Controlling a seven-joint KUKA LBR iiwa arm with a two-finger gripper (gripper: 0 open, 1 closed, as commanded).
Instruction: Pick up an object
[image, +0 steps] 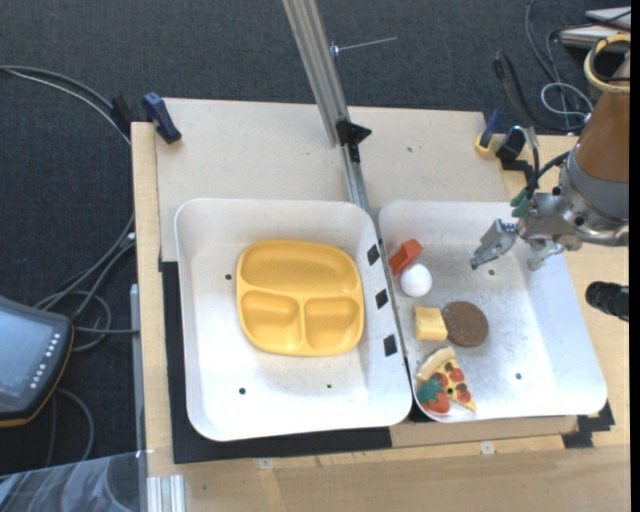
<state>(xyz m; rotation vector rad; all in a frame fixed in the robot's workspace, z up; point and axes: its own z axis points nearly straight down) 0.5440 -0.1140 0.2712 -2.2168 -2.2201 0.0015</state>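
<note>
Well, my two-finger gripper (512, 247) hangs spread and empty at right of frame; the round brown cookie-like disc (465, 324) lies lower left, touching the yellow block (430, 323), which I might nudge, spoiling the grasp.

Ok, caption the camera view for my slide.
Tool over the right white bin of toy food; yellow divided plastic tray in the left white bin.
</note>
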